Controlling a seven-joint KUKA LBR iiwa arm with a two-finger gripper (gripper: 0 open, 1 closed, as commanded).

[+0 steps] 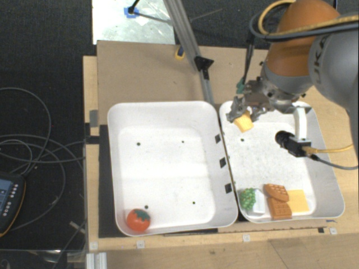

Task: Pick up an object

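over the right bin (328, 175), the claw (244, 116) grips a yellow block (244, 123), waffles (277, 199) well apart.

A tan wooden bench (146, 74) stands on dark carpet (45, 38). Black cables (33, 150) loop over the floor at the left, near a dark handheld device (8, 198). Behind the bench, a pale glossy sheet (132, 13) bears blue tape (131, 12) and a slanting grey pole (182, 24).

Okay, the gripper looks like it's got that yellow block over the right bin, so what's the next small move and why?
Probably a short straight lift. The yellow block sits between the fingers of the gripper, near the top edge of the right bin, so raising it would confirm the hold.
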